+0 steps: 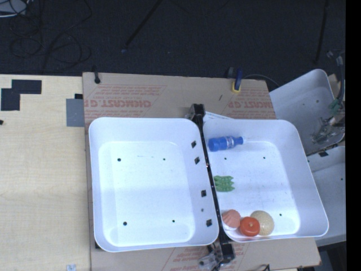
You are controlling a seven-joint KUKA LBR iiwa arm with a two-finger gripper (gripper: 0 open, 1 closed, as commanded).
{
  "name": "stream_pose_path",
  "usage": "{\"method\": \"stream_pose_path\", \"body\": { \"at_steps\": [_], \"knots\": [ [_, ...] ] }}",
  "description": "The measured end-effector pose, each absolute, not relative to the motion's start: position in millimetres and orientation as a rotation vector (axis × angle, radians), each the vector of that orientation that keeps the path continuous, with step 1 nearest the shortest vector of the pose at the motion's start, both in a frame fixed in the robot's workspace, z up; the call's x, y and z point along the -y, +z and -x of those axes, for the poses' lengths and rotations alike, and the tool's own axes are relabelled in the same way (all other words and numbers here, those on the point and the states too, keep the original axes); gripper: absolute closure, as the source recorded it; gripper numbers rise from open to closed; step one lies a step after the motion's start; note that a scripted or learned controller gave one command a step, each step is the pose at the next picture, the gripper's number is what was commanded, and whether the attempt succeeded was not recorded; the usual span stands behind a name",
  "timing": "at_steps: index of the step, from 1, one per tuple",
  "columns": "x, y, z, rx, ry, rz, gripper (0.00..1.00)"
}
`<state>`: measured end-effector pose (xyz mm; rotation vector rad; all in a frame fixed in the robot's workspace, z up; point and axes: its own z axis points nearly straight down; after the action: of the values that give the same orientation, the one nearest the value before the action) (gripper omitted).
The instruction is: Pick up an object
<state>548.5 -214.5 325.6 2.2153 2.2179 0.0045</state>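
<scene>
Across the bench (39,179), you have two white bins side by side on a sheet of printed cardboard (141,97). Take 12 o'clock as the far edge of the view and 6 o'clock as the near edge. The left bin (93,168) sits at 9 o'clock and the right bin (307,168) at 3 o'clock. Their inner rims touch along a black strip (206,168) that runs from 12 to 6.

All the objects you could pick lie in the right bin, on its 9 o'clock half. A blue bottle (225,143) lies on its side near the bin's 11 o'clock corner, its paler end pointing toward 3 o'clock. Below it, near the middle of the inner wall, lies a small green object (224,183); it is too small for you to make out what it is. It lies well apart from the bottle.

At the bin's 7 o'clock corner, three round pieces crowd together. A pink one (230,218) is nearest the inner wall. A red one (249,226) touches it on its 3 o'clock side. A cream one (263,222) sits just beyond the red one, at its 2 o'clock.

A small yellow and blue clamp (237,83) grips the cardboard's 12 o'clock edge. A pale grey panel (304,97) stands beyond the right bin at 2 o'clock.

As for the gripper, you cannot tell how its jaws stand.
</scene>
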Motion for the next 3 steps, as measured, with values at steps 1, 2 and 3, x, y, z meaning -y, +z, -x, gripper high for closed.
{"method": "stream_pose_path", "body": {
  "at_steps": [1, 2, 3],
  "knots": [
    [213.1, 278.9, -526.9, -2.224, -0.005, -2.227, 1.00],
    [213.1, 271.4, -504.8, -2.223, -0.004, -2.225, 1.00],
    [212.9, 282.7, -474.8, -2.223, -0.002, -2.224, 1.00]
  ]
}}
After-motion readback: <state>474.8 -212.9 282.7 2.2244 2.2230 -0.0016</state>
